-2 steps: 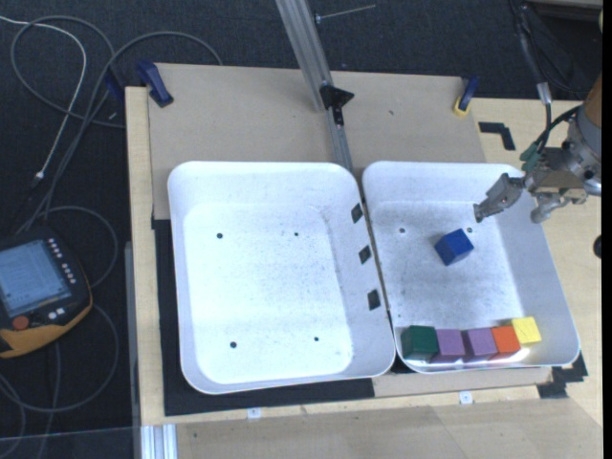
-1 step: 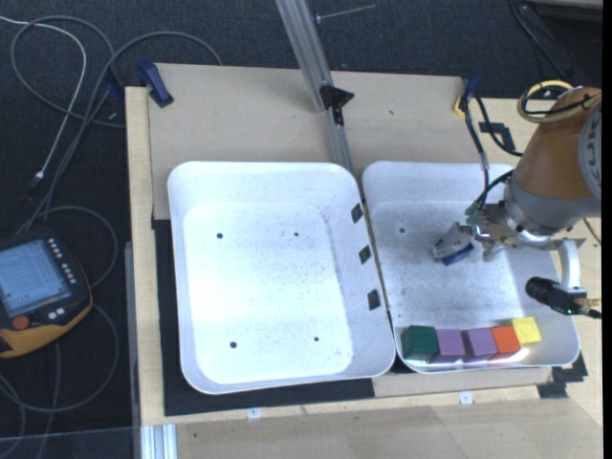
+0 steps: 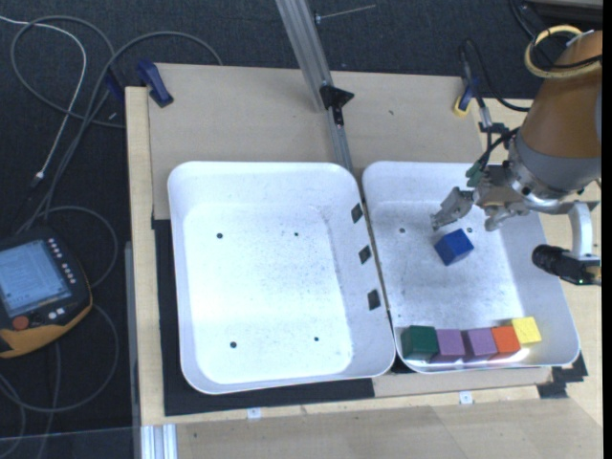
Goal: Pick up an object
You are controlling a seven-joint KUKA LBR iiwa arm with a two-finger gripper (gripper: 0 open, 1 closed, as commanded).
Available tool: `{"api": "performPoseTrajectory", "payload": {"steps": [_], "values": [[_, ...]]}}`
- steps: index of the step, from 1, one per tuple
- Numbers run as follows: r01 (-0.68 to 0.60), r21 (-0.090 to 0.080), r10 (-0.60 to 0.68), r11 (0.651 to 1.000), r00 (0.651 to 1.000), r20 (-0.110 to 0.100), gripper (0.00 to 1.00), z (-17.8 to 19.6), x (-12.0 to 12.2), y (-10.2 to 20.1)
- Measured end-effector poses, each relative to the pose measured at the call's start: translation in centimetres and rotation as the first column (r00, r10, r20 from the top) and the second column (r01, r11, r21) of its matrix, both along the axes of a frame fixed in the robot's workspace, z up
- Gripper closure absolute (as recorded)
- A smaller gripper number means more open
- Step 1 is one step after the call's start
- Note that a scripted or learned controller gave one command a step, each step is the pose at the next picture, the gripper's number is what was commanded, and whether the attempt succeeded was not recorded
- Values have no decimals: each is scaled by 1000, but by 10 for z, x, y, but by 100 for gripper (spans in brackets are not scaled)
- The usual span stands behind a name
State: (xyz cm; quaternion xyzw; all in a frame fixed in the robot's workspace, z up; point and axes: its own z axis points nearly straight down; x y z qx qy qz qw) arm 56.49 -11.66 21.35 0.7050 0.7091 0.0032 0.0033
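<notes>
the gripper (image 3: 470, 214) is hanging over the right bin (image 3: 411, 175), reaching in from the bin's right edge on the grey arm (image 3: 564, 113) with its orange band. its two fingers (image 3: 449, 208) are standing spread wide, one slanting toward the bin's middle and the other sitting nearer the right edge, and nothing is sitting between them.

a blue cube (image 3: 453, 247) is lying on the floor of the right bin, near the centre and a little toward the far edge. it is sitting just in front of the spread fingers, close to the tip of the one nearer the bin's middle; whether that tip is touching it cannot be told. the cube is resting turned at an angle to the bin's walls.

along the near edge of the right bin five more cubes are lying in a row, touching or nearly touching each other: a green cube (image 3: 418, 340) nearest the near left corner, then a purple cube (image 3: 448, 342), a lighter purple cube (image 3: 479, 341), an orange cube (image 3: 505, 338), and a yellow cube (image 3: 527, 330) nearest the near right corner.

the left bin (image 3: 191, 185) is sitting beside the right one, their inner walls meeting.
</notes>
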Motion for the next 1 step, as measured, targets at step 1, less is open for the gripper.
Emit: {"api": "performPoseTrajectory", "payload": {"steps": [1], "values": [[9,2,-9,1000,1000,-18,0,-119,-10,-67]]}}
